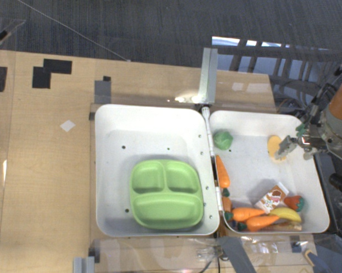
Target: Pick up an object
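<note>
the pale wooden bench spans the frame below a band of dark grey carpet along the top. on it sit two shallow white plastic bins. the left bin holds a lime-green divided plastic plate at lower centre. the right bin holds the candidates for picking: a heap at lower right of orange toy carrots, a yellow toy banana and a small printed snack packet, another upright orange carrot against the bins' shared wall, a round green leafy toy near the upper left of that bin, and a small yellow-orange rounded toy toward its upper right.

the grey arm enters at the right edge, and its two-finger gripper sits just beside the yellow-orange toy, low in the bin. whether the tool is released or clenched cannot be told, and nothing shows as grasped.

likely trouble: the rounded toy could roll or squirt aside if the approach is off-centre, leaving an empty close; it lies fairly near the bin's far wall, so a nudge might pin it there. black tape marks sit at the bench's upper left.
</note>
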Robot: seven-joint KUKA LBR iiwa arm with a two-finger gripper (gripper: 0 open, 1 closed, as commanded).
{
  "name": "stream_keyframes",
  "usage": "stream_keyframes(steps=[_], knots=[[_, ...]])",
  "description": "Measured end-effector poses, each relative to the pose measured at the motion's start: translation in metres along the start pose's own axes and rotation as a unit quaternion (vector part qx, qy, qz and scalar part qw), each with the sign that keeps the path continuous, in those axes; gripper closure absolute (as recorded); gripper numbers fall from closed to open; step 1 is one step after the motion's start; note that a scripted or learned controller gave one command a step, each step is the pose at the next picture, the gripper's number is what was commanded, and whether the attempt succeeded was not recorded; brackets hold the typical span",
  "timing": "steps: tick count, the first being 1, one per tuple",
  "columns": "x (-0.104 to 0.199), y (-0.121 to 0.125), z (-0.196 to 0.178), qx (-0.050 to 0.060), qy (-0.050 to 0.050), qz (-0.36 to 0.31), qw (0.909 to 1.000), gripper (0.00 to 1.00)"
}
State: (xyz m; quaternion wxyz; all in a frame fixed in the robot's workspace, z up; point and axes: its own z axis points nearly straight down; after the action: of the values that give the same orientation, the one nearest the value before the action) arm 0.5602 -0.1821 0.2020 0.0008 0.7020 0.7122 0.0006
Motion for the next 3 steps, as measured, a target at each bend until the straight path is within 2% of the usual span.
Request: stream_keyframes(steps=[1,2,3], knots=[[0.036,-0.013,-0.023,-0.001,0.000,-0.091,0.9958,0.00],[-0.003,0.049,0.049,-0.001,0.000,-0.113,0.9936,0.00],[-0.013,-0.003,-0.013,-0.002,-0.001,-0.128,0.9918,0.00]])
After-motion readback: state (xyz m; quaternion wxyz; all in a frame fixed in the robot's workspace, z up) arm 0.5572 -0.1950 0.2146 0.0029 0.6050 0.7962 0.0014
